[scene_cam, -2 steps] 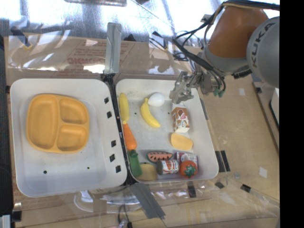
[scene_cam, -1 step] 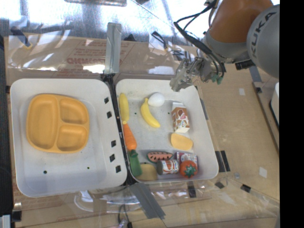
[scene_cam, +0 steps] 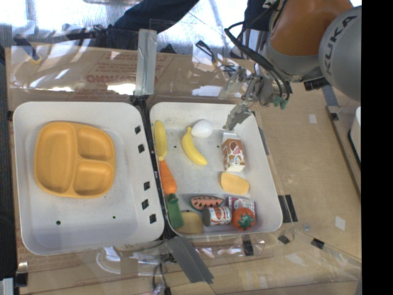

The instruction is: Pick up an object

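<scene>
One gripper [scene_cam: 236, 117] hangs at the top edge of the right-hand bin [scene_cam: 270, 183], at the end of the grey arm [scene_cam: 319, 35] with its orange band, which comes in from the right. I cannot tell from here whether it is released or clenched, and nothing shows in its grasp. Its tip points down at a slant toward the bin floor.

Taking the white egg [scene_cam: 201, 128] as the landmark: the gripper tip sits just to the right of it, apart from it. Just below and left of the egg lies a yellow banana [scene_cam: 194, 148], curved, nearly touching the egg. Further left of the egg, along the bin's left wall, a pale yellow corn cob [scene_cam: 159, 139] lies lengthwise. Below that, an orange carrot [scene_cam: 167, 177] and then a dark green cucumber [scene_cam: 175, 210] follow the same wall. Down and to the right of the egg stands a small red-and-white carton [scene_cam: 233, 154], just under the gripper tip. Below the carton lies a yellow cheese wedge [scene_cam: 235, 183]. Well below the egg, along the near wall, are a watermelon slice [scene_cam: 206, 201], a can [scene_cam: 219, 216] on its side, and a red tomato [scene_cam: 244, 219].

Far to the left of the egg, the other bin [scene_cam: 73, 232] holds a yellow divided tray [scene_cam: 75, 158].
</scene>
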`<state>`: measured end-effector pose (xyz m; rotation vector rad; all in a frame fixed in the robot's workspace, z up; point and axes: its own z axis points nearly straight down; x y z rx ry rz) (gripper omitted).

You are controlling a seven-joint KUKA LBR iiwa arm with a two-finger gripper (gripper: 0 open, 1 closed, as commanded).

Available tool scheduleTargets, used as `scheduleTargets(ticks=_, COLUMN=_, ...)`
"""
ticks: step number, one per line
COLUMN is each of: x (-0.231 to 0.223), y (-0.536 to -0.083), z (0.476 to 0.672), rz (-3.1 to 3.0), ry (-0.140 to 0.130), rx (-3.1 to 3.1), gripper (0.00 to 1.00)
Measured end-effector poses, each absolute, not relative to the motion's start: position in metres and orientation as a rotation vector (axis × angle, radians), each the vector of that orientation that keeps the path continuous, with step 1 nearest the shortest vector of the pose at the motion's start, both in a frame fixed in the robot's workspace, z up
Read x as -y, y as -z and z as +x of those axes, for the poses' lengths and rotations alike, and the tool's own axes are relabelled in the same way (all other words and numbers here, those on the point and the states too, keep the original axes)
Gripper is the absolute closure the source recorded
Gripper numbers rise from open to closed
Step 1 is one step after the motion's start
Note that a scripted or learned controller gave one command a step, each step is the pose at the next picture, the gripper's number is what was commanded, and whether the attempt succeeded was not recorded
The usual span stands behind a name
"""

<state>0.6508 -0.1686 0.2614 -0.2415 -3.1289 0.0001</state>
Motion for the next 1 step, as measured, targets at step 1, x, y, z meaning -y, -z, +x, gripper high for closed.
scheduleTargets(ticks=1, x=0.1735, y=-0.1023, z=0.6062, rz=-0.305, ry=0.003, rx=3.113, gripper=0.0)
